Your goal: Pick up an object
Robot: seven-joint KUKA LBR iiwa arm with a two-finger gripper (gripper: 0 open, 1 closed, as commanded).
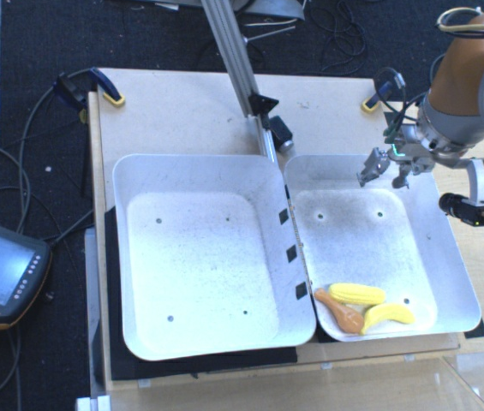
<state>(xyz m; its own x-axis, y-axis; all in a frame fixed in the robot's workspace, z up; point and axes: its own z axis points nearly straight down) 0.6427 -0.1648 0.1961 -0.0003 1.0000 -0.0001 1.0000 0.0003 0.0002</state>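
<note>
Robot lab: teach pendant, cables.

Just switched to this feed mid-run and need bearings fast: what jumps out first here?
The yellow and orange toy pieces stand out, clustered at the near edge of the right bin. The arm's orange band catches the eye at upper right, with the gripper open above that bin's far edge, well away from the pieces. The left bin is bright white beside it.

Open pincer hangs above right bin, well apart from yellow toys.
</note>
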